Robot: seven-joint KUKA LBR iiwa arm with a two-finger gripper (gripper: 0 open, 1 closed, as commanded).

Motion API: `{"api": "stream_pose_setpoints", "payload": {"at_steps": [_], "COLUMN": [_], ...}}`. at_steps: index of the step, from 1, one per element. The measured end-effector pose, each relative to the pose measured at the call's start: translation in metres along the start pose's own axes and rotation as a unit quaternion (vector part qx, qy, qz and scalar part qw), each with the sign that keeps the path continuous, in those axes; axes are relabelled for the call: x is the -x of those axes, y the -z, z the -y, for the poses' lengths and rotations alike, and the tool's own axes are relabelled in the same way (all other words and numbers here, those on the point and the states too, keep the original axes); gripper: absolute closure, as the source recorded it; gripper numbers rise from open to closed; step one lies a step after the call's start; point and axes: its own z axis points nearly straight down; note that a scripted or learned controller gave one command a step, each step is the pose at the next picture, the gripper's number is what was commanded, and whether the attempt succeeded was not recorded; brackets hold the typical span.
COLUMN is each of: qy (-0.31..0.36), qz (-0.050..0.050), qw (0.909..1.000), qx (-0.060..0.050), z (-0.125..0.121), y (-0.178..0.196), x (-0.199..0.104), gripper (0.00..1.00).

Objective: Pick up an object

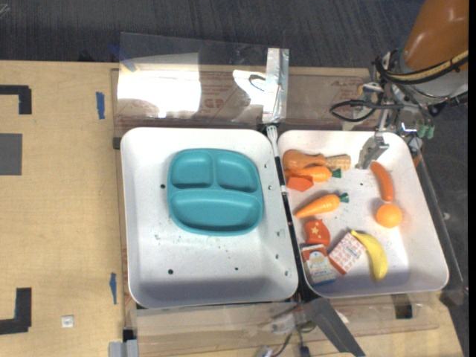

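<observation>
The right bin (428,222) holds several toy foods. A red sausage (383,181) lies near its far right side, with an orange ball (388,215) just in front of it. A banana (374,253) and a small red-and-white carton (347,253) lie toward the front. Two carrots (321,204) (316,173) and an orange drumstick-like piece (306,159) lie along the left side. My gripper (372,153) hangs over the bin's far edge, just left of the sausage's upper end, with nothing seen in it.
The left bin (141,251) holds a teal divided plate (216,190). A red fruit (316,231) and a second carton (320,265) sit at the right bin's front left. A clear plastic sheet (193,88) stands behind the left bin. Cables (357,108) trail behind the right bin.
</observation>
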Motion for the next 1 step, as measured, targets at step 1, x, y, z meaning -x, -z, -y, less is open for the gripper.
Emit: {"api": "stream_pose_setpoints", "payload": {"at_steps": [1], "qy": [0.052], "qz": [0.002], "qw": [0.9987], "qx": [-0.001], "z": [0.0820], "y": [-0.1291], "x": [-0.0394], "gripper": [0.00]}}
